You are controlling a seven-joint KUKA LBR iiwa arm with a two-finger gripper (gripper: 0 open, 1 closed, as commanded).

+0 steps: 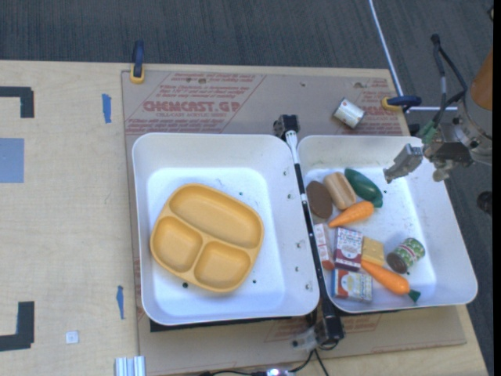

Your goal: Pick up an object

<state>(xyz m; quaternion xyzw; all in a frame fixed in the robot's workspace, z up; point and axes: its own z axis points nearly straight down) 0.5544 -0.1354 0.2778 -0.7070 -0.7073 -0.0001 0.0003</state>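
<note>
The left bin [149,210] holds a yellow divided plate [206,236]. Right of it, the right bin [446,233] holds a brown disc [319,200], a tan roll [339,189], a green pepper [363,186], two carrots [351,213], small cartons [349,249] and a can [406,254]. The gripper [421,161] hangs over that bin's far right corner, above the pepper, grasping nothing; its spread I cannot tell.

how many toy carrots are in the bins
2. One toy carrot lies mid right bin, below the green pepper. The other carrot lies near the front edge, beside the small can. None looks hidden.
</note>
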